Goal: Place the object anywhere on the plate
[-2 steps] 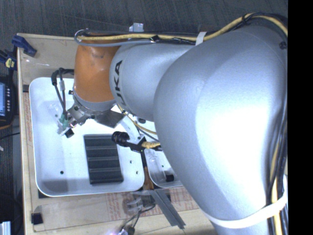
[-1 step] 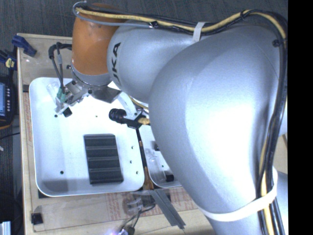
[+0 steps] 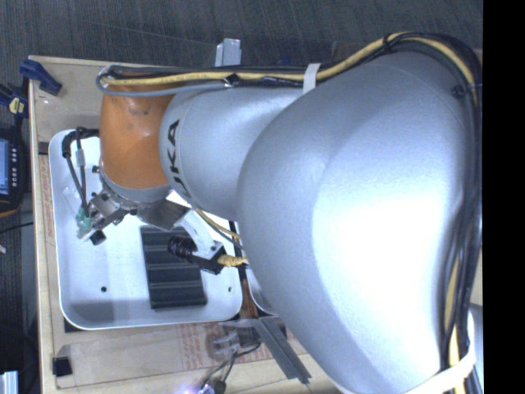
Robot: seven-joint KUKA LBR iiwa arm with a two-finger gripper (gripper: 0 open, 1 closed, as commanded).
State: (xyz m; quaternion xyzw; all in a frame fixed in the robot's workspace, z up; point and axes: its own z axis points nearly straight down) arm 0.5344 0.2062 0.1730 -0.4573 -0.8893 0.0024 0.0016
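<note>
- I have the arm (image 3: 328, 203) stretched far across the bench from the right; its grey bulk covers most of the right-hand bin, so I can't say what lies there
- The gripper (image 3: 92, 224) sits low over the left bin (image 3: 70, 302), near that bin's left wall, below the orange band (image 3: 131, 138)
- There's a small green-tinted bit at the tip — it could be part of the tool or an object, too small for me to call
- I cannot tell whether the tool is open or closed from this angle, and I can't confirm anything is held
- A dark ribbed rectangular slab (image 3: 172, 269) lies flat in the left bin, just beside the wrist; if that is the plate, nothing I can see rests on it
- My judgement — the placing is not done yet; the object itself isn't clearly identifiable, so I'd treat the task as early or mid-way, with pick-up unverified
</note>
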